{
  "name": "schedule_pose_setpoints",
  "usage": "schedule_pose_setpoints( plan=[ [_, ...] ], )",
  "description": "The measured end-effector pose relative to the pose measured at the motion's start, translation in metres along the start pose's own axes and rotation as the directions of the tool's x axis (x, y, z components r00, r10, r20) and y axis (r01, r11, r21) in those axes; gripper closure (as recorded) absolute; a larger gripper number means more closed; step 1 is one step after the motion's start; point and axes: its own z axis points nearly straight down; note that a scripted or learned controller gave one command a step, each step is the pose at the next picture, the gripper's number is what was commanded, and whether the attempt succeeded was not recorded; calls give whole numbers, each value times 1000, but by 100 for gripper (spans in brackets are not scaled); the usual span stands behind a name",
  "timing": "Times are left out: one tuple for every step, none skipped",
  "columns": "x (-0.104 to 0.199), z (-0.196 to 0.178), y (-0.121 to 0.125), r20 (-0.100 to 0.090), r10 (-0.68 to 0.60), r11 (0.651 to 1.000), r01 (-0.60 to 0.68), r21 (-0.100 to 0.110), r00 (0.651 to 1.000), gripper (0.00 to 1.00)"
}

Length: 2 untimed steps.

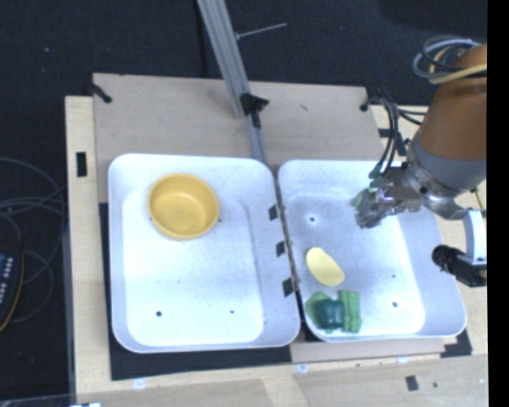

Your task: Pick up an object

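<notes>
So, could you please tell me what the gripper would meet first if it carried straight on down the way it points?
Probably the bare floor of the right-hand shallow white bin. The gripper hangs above it, apart from the pale yellow oval object; depth is unclear.

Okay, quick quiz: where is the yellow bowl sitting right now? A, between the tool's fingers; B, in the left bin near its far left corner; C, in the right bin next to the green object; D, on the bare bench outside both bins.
B: the yellow bowl rests in the left bin, toward its far left corner, apart from the tool, which hangs over the right bin.
</notes>
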Motion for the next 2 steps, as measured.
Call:
schedule_pose_setpoints(
  plan=[
    [46,9,11,0,1,1000,-1,2,1000,100],
    [107,14,9,0,-1,1000,1,1,1000,100]
  ],
)
